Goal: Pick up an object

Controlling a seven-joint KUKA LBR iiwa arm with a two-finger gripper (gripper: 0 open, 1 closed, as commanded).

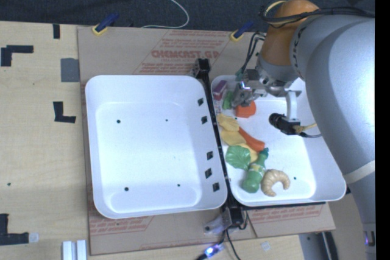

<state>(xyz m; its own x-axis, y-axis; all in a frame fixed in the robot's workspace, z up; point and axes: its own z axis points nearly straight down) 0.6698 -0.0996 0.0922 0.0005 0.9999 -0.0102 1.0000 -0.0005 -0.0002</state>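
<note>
Reaching arm: the grey arm with an orange band is seen entering from the right, its pincer [242,94] lowered over the right shallow white bin [304,161].
Pincer state: cannot be told; the tips are blurred against the toys.
Task thing: a small round orange-red plastic toy [245,109] is seen just below the pincer, near the bin's upper left corner.
Hidden: contact between them cannot be made out.
Right bin: a yellow piece [227,125], an orange carrot-like toy [252,139], green toys [239,157] and a tan croissant-shaped toy [275,181] are held.
Left bin: a white shallow bin [146,143] lies beside it on the surface.
</note>
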